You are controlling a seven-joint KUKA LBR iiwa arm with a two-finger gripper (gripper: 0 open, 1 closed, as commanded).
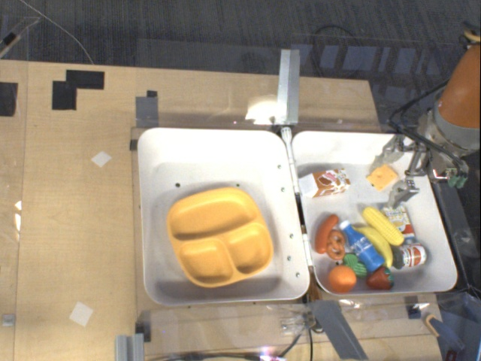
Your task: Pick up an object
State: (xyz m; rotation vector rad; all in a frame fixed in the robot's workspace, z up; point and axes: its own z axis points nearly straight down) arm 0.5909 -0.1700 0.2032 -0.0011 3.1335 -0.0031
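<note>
My gripper (397, 171) hangs over the back right part of the right bin (436, 201), open, its two fingers spread front to back. A small yellow wedge (382, 177) lies on the bin floor just left of the gap between the fingers, and I see nothing gripped. Toward the bin's front lie a banana (382, 229), a blue bottle (361, 250), an orange (342, 278), a red sausage-shaped toy (326, 234), a small can (410, 256) and a strawberry (380, 280). A snack packet (329, 183) rests at the bin's back left.
The left bin (161, 164) holds a yellow divided tray (219, 235). A metal post (288, 89) stands behind the wall between the bins. Cables run along the right side by the arm's orange band (460, 100).
</note>
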